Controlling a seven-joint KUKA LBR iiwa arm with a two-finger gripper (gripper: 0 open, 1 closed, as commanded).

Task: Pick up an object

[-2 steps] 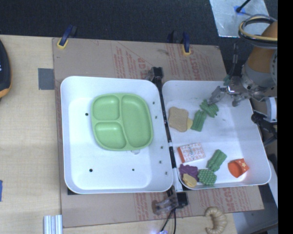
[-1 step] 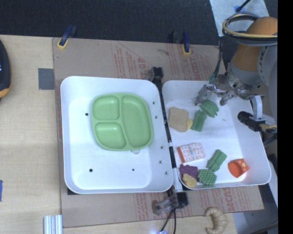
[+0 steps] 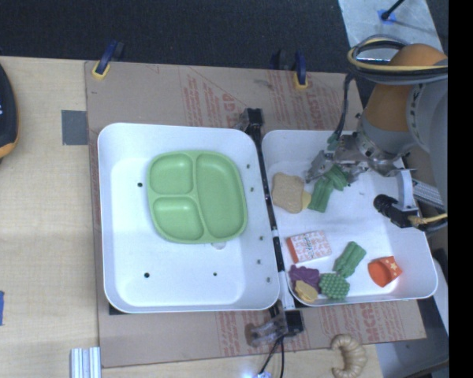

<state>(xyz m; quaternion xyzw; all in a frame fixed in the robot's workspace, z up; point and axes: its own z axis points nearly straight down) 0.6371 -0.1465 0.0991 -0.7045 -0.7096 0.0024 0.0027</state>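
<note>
Hovering at the right white bin's [image 3: 426, 290] twelve o'clock, the jaws [image 3: 331, 172] are touching a dark green plastic piece [image 3: 325, 191]; grip state unclear.

jaws low in the right bin [image 3: 426, 286] over a green toy [image 3: 326, 187], beside a tan piece [image 3: 288, 192]

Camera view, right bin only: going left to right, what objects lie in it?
Tan bread slice → red-and-white card → green piece at the gripper → green pickle-like piece → orange-red piece.
</note>
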